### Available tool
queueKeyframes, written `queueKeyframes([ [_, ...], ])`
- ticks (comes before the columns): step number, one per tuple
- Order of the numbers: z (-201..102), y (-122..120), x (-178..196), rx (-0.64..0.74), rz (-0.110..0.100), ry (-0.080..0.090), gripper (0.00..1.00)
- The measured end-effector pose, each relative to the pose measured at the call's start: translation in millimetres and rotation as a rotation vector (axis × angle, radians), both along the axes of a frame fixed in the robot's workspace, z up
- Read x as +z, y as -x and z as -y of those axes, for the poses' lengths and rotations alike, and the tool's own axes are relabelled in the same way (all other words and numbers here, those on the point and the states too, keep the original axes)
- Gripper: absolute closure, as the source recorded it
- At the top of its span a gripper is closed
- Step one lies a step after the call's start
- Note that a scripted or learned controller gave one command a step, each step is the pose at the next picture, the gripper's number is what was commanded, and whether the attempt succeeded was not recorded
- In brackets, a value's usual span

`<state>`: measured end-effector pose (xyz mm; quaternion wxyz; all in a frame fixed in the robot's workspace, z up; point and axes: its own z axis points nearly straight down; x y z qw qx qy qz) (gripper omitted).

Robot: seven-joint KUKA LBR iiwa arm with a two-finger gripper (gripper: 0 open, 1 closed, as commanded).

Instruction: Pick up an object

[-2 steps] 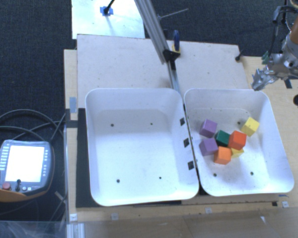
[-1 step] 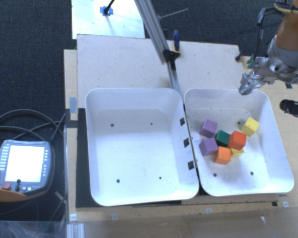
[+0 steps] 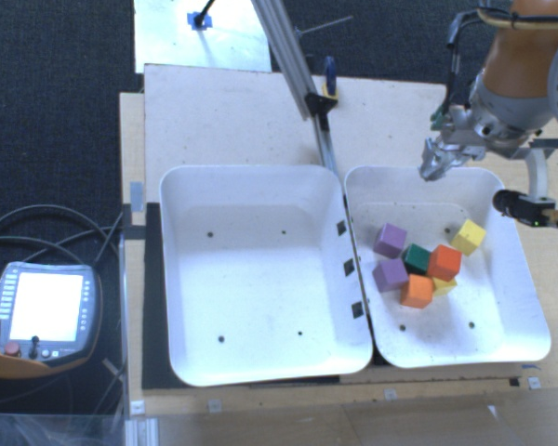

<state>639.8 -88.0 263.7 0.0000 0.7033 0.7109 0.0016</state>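
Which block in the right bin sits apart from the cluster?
The yellow cube near the right wall of the right white bin. The purple, green and orange cubes huddle together at the bin's middle; this one stands clear, up and right of them.

No text, label, brand or number can be read anywhere in this view. The handheld control pendant [image 3: 39, 319] at about eight o'clock has a lit screen (washed out to blank white), and its buttons are too small to make out any markings.

White bins [image 3: 260, 351] hold purple [image 3: 390, 240], green [image 3: 417, 257], orange [image 3: 445, 262] and yellow [image 3: 468, 237] cubes.
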Motion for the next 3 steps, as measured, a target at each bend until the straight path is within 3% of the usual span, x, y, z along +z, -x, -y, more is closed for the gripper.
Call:
queueKeyframes([
  [1,-50,14,4,0.0,-0.001,0.0,1.0],
  [3,-154,52,-31,0.0,-0.004,0.0,1.0],
])
